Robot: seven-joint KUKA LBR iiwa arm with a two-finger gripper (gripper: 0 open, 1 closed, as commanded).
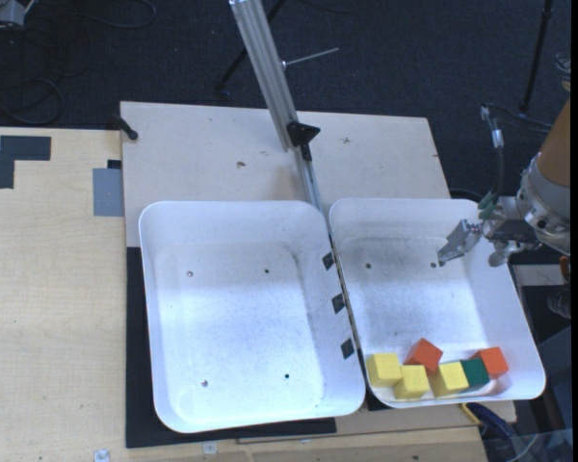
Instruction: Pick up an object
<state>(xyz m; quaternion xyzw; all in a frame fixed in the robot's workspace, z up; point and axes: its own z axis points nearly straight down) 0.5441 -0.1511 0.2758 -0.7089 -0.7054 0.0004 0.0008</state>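
Several small blocks lie bunched along the near wall of the right bin (405, 206): three yellow blocks (413, 382), a red block (425, 353), a green block (476, 371) and an orange block (494, 360). My gripper (477, 247) hovers over the far right part of that bin, well behind the blocks. It is open, with its fingers spread and nothing between them. One grey finger (454, 243) points down and left toward the bin floor.
The left bin (146, 221) sits beside the right one, with black clips (338, 302) along the shared wall. A slanted aluminium post (270, 75) rises behind the bins. The bench ends just past the right bin.
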